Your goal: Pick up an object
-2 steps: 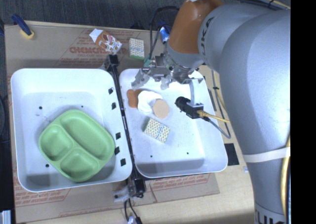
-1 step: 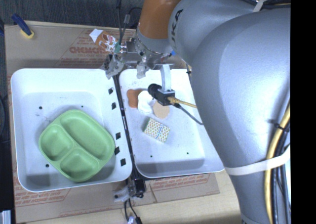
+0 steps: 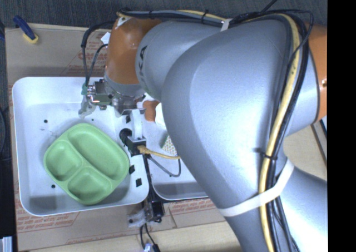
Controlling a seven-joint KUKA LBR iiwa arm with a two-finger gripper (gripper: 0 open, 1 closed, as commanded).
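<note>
- Arm (image 3: 233, 106): big grey casing, sweeping in from the right and covering most of the right bin (image 3: 178, 192); only a strip of that bin's near rim and floor shows under it.
- Orange band (image 3: 125, 48) sits above the wrist, over the back edge of the left bin (image 3: 22, 134).
- Black and yellow cables (image 3: 278, 134) run along the arm's casing; a white strap wraps round it lower down.
- Gripper (image 3: 92, 100): metal wrist hardware at the left bin's far wall, upper middle. Cannot tell how its claw stands; the wrist blocks it, and nothing is visibly gripped.
- Small orange thing (image 3: 150, 110) just right of the wrist, near the divide between bins; mostly hidden, kind unclear.
- Pale mesh-patterned patch (image 3: 168, 145) peeks from under the arm in the right bin; unidentifiable.
- Blue-and-yellow item (image 3: 25, 29) lies on the cardboard (image 3: 55, 50) beyond the left bin, far-left corner.
- Green tray (image 3: 86, 162): light green plastic, rounded, three compartments, two smaller beside one longer. It lies flat on the left bin's floor, toward the near side, apart from the gripper, unobstructed.
</note>
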